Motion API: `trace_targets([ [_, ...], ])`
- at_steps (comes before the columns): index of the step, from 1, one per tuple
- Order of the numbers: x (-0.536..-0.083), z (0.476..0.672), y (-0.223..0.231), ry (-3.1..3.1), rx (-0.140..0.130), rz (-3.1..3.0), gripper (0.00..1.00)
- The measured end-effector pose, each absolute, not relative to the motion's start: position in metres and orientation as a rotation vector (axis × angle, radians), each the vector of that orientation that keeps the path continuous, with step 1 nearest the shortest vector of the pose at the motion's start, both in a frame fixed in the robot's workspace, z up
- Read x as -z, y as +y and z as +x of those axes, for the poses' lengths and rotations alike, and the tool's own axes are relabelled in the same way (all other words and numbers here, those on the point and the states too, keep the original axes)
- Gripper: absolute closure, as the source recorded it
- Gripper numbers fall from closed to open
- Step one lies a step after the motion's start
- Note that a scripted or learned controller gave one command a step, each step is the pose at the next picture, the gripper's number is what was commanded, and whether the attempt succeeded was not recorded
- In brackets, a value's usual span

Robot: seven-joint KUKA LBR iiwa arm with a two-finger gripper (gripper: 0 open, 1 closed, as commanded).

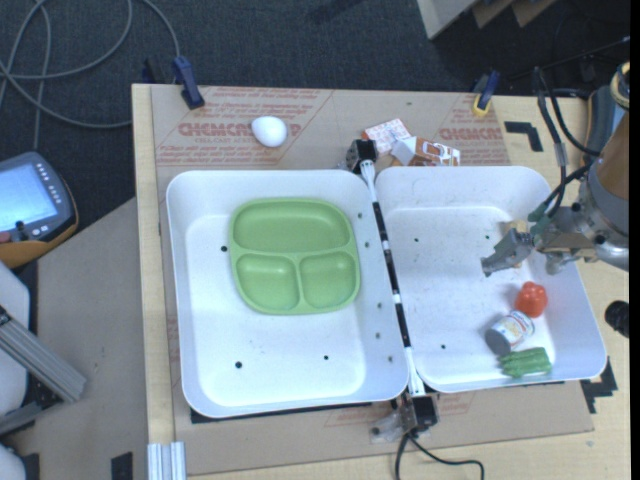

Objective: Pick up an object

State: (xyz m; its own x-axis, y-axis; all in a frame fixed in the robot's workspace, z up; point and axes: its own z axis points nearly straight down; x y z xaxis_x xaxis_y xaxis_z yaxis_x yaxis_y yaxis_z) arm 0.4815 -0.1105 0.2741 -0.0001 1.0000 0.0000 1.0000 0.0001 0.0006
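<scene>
Red object (531,297) — just below end effector (507,251).

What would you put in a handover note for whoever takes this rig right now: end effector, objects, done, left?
End effector: over the right white bin, nothing visible between its fingers; open or shut can't be judged.
Objects: small red rounded object, grey-capped white jar lying on its side and green leafy toy piece cluster at the right bin's near right corner. A green three-compartment plastic tray sits in the left white bin.
Done: nothing lifted.
Left: the whole pick; the red object looks nearest.
</scene>
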Motion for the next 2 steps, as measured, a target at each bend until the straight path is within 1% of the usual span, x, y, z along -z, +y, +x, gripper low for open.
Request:
trace_targets([
  [1,-0.156,0.516,-0.173,2.221,0.002,2.224,0.00],
  [2,-0.103,0.584,-0.206,2.221,0.000,2.221,0.00],
])
